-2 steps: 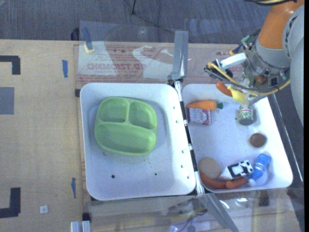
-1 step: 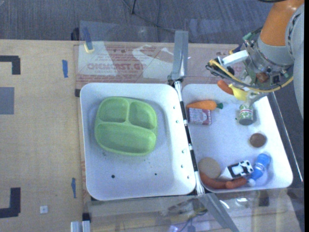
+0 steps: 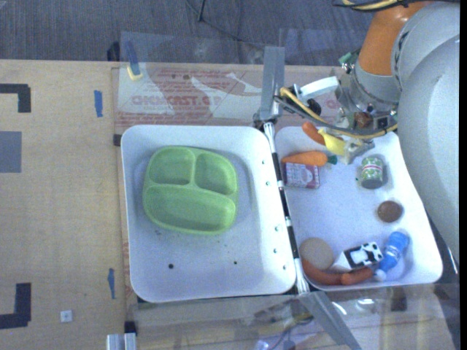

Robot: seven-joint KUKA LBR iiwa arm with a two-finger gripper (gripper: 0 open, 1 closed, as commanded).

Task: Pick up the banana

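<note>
The banana (image 3: 332, 142) shows as a small yellow piece at the top of the right bin (image 3: 408, 195), partly covered by the gripper. The gripper (image 3: 348, 138) hangs low over the bin's far end, directly at the banana's right side and touching or nearly touching it. The wrist with its orange band and yellow cables rises up and right from there. An orange carrot (image 3: 305, 157) lies just left of the banana, and a smaller orange piece (image 3: 312, 131) lies above it.
The right bin also holds a red packet (image 3: 301, 175), a small can (image 3: 372, 172), a brown disc (image 3: 390, 211), a blue bottle (image 3: 395, 249), a black-and-white toy (image 3: 363, 254), a sausage (image 3: 337, 275) and a beige ball (image 3: 316, 252). A green divided plate (image 3: 191, 188) lies in the left bin (image 3: 219, 268).
</note>
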